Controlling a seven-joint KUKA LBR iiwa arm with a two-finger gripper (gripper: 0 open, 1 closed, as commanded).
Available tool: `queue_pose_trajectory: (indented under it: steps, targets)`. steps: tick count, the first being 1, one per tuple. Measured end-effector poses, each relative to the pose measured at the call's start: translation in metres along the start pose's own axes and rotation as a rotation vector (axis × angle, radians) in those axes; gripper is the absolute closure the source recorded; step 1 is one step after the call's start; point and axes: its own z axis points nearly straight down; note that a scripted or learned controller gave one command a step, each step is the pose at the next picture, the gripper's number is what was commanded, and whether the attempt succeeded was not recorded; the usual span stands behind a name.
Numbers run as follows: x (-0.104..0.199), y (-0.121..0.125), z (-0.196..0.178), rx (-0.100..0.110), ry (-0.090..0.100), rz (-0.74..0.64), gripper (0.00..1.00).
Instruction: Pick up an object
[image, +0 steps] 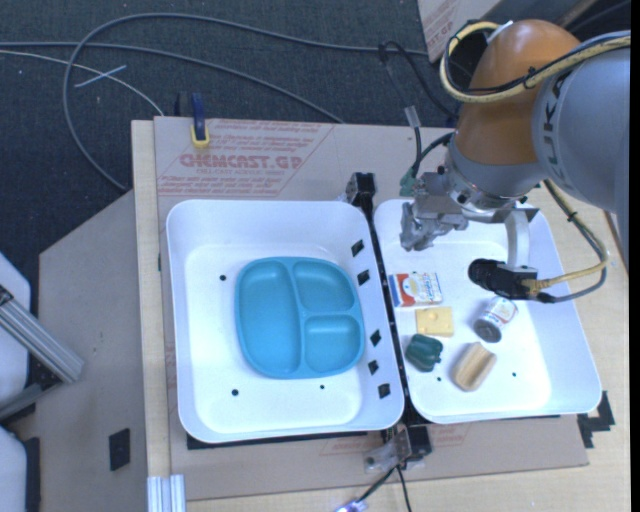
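My gripper (418, 232) hangs over the back left part of the right bin (560, 380), above and slightly behind a red and white packet (416, 289). Nothing shows between its fingers. In front of the packet lies a yellow cheese-like square (434, 321). A dark green pepper (423, 351) sits by the bin's left wall. A tan bread roll (473, 366) lies to its right. A small silver can (493, 319) rests on its side further right.
The left bin (200, 250) holds a blue divided plate (299, 316). A black cylinder with a cable (498, 277) juts over the right bin from the arm. Black clips line the wall between the bins.
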Motion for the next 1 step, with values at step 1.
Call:
queue_pose_trajectory:
  steps: [1]
  targets:
    - [0.0606, 0.0058, -0.0018, -0.002, -0.001, 0.000, 1.00]
